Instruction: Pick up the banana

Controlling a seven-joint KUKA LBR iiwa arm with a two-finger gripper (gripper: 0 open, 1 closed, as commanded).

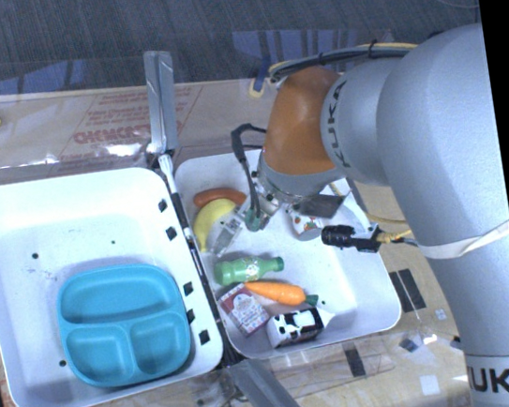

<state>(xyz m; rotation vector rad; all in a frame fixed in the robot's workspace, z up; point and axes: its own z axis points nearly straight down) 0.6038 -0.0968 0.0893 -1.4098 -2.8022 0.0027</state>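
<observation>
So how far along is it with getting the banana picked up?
Early stage. Done so far: the arm has reached into the right bin, and its gripper sits right at the banana near the bin's upper left corner. In hand: closing in on the banana, which lies in the bin beside an orange-red item. Left: a clear grasp and the lift out.
</observation>
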